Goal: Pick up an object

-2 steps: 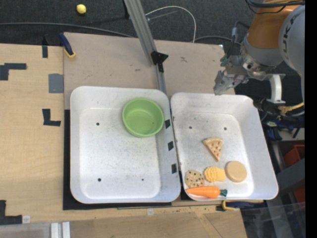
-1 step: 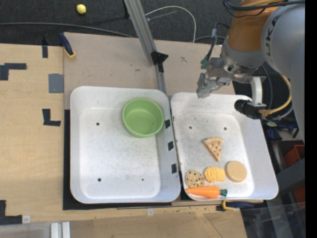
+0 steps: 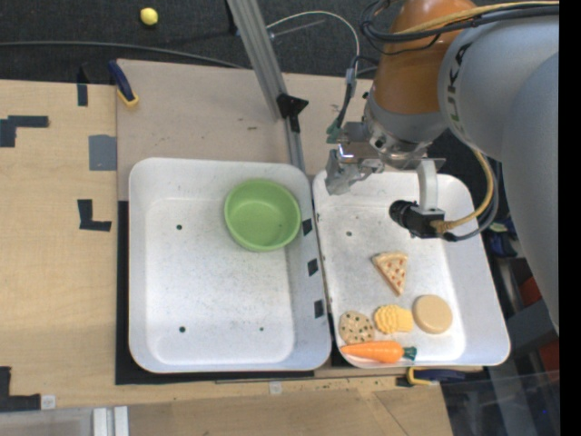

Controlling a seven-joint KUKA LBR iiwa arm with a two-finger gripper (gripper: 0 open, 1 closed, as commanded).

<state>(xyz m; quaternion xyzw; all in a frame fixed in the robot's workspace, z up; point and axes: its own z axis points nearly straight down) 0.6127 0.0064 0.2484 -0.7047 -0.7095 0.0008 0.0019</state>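
While nothing sits between its fingers, the gripper (image 3: 349,173) hangs over the top left corner of the right bin (image 3: 472,334); whether those fingers are apart or together cannot be told from above. Candidate objects for pickup lie in that bin's lower half, toward 5 o'clock from the gripper and well apart from it. A pizza slice (image 3: 391,271) lies near the middle of the bin. Below it runs a row along the bottom: a cracker (image 3: 355,326) at the 9 o'clock end, a yellow corn piece (image 3: 392,319) just beside it, and a round tan biscuit (image 3: 432,314) at the 3 o'clock end. An orange carrot (image 3: 375,353) lies lengthwise at the bin's bottom edge, directly at 6 o'clock from the cracker and corn.

In the left bin (image 3: 154,271), a green bowl (image 3: 262,213) stands upright near the top right corner, at about 8 o'clock from the gripper. The grey arm (image 3: 508,71), with its orange band (image 3: 422,44), reaches in from 2 o'clock. A grey pole (image 3: 259,44) slants down between the bins from 12 o'clock. A small yellow ball (image 3: 149,15) rests on the dark floor at 11 o'clock.
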